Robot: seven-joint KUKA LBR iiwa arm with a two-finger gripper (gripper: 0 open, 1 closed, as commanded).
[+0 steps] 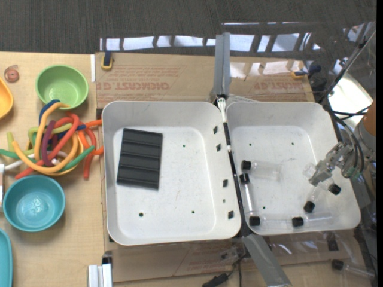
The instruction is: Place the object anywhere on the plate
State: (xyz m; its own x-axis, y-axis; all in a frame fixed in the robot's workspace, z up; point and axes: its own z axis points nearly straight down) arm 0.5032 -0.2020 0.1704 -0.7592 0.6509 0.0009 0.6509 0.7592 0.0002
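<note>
Sitting flat in the left bin (170,220), a black ribbed rectangular object (140,158) lies toward its left side, apart from the walls; right bin (287,115) holds a clear plastic frame w/ black corner pieces (280,220), hard to make out against the white; end effector (323,173) sits at the right bin's right side, blurred, so can't tell how far open or whether it grips anything; left of the bins on the worktop (81,244): green bowl (61,86), teal bowl (33,202), tangle of coloured cords (57,143).
</note>
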